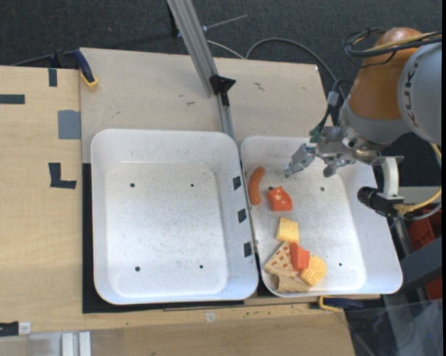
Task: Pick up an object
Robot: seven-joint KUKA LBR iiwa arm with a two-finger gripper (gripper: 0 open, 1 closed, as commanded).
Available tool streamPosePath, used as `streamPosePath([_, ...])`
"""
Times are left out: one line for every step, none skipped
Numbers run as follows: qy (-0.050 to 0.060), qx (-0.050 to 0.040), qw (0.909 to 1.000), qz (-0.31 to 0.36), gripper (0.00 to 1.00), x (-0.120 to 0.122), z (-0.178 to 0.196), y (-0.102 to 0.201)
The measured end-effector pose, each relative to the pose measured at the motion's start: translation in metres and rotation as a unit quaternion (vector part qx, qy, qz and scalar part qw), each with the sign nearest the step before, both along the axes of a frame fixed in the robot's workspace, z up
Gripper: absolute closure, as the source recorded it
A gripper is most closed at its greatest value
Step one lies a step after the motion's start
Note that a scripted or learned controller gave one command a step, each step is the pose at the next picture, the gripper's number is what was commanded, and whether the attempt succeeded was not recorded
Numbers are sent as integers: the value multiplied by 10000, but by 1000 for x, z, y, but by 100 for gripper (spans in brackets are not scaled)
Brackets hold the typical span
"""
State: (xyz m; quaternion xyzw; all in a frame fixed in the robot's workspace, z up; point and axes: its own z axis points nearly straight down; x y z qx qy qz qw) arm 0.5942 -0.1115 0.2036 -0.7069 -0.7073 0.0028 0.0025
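Observation:
My gripper (313, 166) hangs over the upper part of the right bin (371, 265), its two fingers spread apart with nothing between them. Below and left of it lies an orange-red strawberry-like piece (280, 199). An orange sausage (255, 185) lies against the bin's left wall. Lower down sit a yellow block (287, 231), a red-orange piece (299, 256), a waffle piece (280, 259), a yellow ridged piece (314, 270) and a tan cracker (287, 282).
The left bin (164, 213) sits beside the right one, sharing a raised divider. A grey metal pole (197, 39) slants over the bench behind the bins. Cables loop near the arm at the right.

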Motion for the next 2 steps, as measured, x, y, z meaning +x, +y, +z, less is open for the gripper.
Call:
streamPosePath([-4, 1, 10000, 6, 0, 6, -46, 1])
streamPosePath([3, 4, 10000, 4, 0, 0, -105, 11])
